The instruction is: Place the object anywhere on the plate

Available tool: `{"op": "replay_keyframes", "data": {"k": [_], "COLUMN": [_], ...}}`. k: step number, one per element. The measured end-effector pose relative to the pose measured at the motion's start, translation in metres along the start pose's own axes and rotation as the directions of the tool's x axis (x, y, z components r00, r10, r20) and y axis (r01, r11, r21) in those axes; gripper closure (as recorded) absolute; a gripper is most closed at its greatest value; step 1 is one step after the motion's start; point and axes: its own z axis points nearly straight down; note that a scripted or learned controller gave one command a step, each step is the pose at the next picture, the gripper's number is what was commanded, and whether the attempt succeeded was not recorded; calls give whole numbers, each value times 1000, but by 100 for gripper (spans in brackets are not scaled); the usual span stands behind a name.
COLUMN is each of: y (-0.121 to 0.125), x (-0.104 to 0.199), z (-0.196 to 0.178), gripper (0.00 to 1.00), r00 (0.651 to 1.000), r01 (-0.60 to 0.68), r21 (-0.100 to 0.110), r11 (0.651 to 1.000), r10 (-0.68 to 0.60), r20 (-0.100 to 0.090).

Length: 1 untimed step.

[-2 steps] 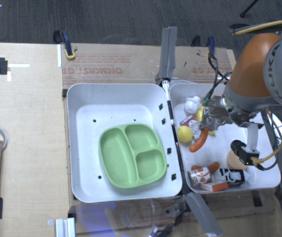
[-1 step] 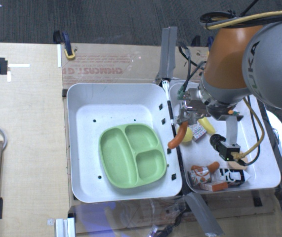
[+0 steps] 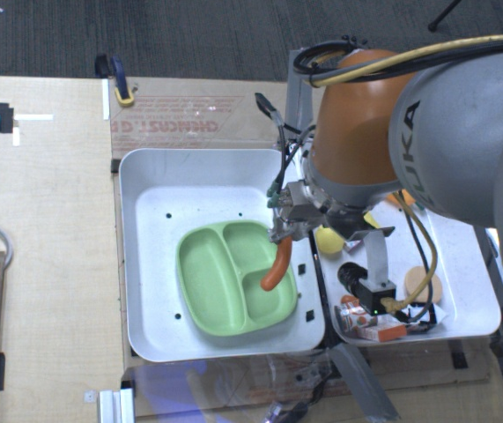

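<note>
My gripper (image 3: 279, 233) hangs over the green plate's (image 3: 216, 280) right edge in the left bin (image 3: 145, 236), w/ the orange sausage-like object (image 3: 277, 266) pinched at its top end btwn my fingers. It dangles, lower tip over the plate's right compartment (touching? can't tell).

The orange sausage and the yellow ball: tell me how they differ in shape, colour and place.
The orange sausage is long and thin; the yellow ball is round. The sausage is orange-red, the ball pale yellow. The sausage hangs at the gripper over the green plate in the left bin; the ball lies in the right bin, partly hidden by the arm. Both are small.
</note>
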Motion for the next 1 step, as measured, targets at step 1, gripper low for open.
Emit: {"op": "replay_keyframes", "data": {"k": [1], "y": [0], "x": [0], "z": [0], "gripper": [0], "r00": [1000], "r01": [0], "r21": [0], "r11": [1000], "r10": [0], "r20": [0]}}
